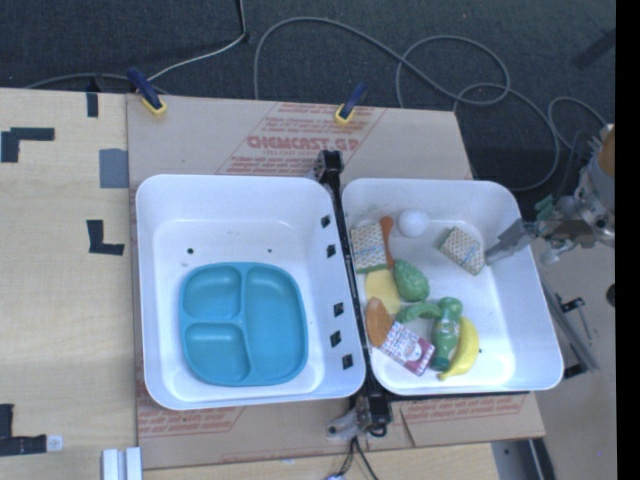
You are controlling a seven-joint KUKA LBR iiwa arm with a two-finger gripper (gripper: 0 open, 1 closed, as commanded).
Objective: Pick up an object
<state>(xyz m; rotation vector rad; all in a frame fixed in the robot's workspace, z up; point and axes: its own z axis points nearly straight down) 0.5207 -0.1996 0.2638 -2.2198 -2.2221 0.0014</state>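
Gripper (505,240) hangs over the right bin's (520,363) right wall, and I can't tell how it's set from up here. Nearest thing is a small speckled block (461,249), just to its left, lying tilted with its long axis running upper-left to lower-right. A white ball (413,222) sits further left, a green lump (410,281) below. Over in the left bin (160,208) lies a blue divided tray (243,324).

My gripper (508,240) hangs over the right edge of the right bin (530,298), near a small speckled block (461,249). The left bin (160,268) holds a blue divided tray (243,323). A banana (464,351) lies near the right bin's front wall.
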